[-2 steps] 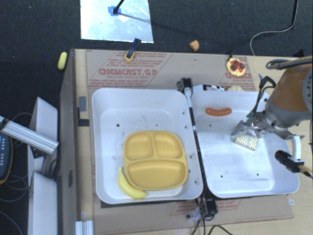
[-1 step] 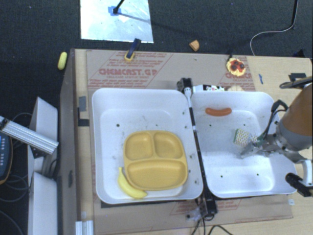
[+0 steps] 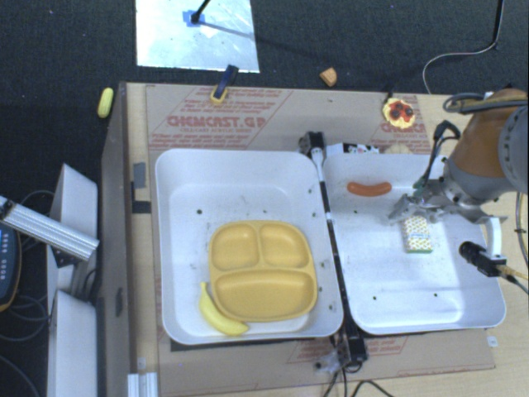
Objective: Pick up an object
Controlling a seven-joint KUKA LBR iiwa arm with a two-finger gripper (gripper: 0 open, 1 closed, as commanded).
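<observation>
The sponge (image 3: 418, 235), a small pale block with green dots, lay in the right bin (image 3: 430, 304), near its right side. The end effector (image 3: 420, 208) stood just above it, at its upper end, and whether it was open or closed I cannot tell. A sausage (image 3: 369, 188) lay apart, toward the bin's back. In the left bin (image 3: 186, 197) a yellow tray (image 3: 263, 270) rested, with a banana (image 3: 216, 313) touching its lower left corner.

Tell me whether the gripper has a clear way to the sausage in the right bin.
Probably yes. The sausage lies alone on bare bin floor, nothing on or against it. The gripper sits just beside it, over the small patterned block.
</observation>
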